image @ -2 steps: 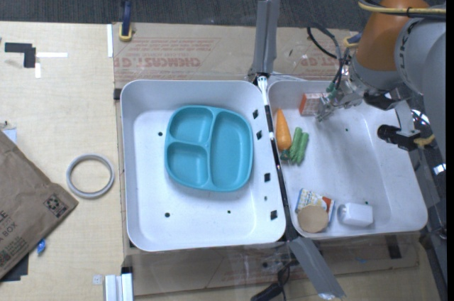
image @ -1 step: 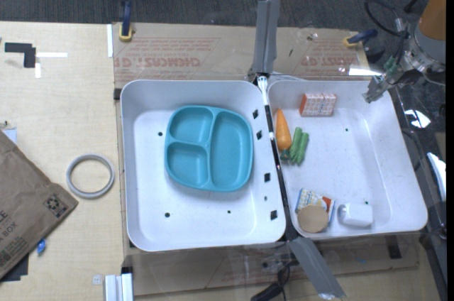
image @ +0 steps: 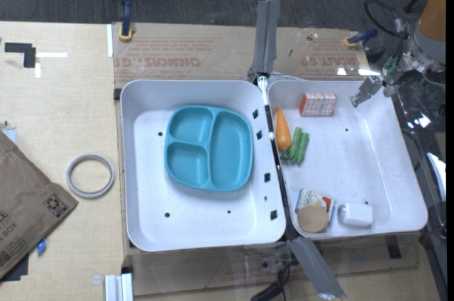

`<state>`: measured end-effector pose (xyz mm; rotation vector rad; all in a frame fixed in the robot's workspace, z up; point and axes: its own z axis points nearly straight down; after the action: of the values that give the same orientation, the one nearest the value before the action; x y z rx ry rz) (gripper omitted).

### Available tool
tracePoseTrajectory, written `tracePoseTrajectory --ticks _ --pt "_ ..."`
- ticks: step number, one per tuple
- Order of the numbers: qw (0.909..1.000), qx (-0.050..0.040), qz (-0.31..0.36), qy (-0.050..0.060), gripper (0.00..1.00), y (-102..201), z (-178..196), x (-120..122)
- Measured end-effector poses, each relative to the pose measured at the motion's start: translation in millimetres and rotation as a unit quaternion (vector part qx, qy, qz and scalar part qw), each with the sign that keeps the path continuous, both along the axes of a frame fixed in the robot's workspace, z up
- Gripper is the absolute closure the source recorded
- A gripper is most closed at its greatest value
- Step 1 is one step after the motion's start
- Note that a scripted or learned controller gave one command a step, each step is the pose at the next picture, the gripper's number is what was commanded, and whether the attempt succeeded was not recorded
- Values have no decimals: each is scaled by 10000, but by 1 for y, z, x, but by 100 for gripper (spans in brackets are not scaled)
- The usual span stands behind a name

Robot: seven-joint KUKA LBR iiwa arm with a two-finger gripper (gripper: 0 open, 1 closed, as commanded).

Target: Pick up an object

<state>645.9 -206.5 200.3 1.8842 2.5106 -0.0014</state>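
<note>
Left bin point(image: 142, 172) carried a blue divided plate point(image: 210, 148), roughly central. Right bin point(image: 397, 172) carried the loose candidates: a carrot point(image: 283, 129) against the divider side with a green pod point(image: 297, 145) touching it, a small printed box point(image: 317, 104) near the far wall, and along the near wall a packet point(image: 313, 199) partly under a tan round disc point(image: 313, 219), with a white block point(image: 356, 214) just beside.

The arm hung over the far right corner of the right bin; the gripper point(image: 370, 89) sat above the rim, well apart from every item. Jaw opening could not be told at this size; nothing was seen between the fingers.

Judgement: approach not begun. The printed box was nearest and stood alone, so it seemed the cleanest target. Descend straight, fingers across its short sides, clear of the wall. Carrot and pod risked a double contact.
</note>
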Motion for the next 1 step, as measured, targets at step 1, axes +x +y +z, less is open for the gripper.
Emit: tracePoseTrajectory --ticks 1 --pt "9988 46 -484 28 0 -10 -106 -18"
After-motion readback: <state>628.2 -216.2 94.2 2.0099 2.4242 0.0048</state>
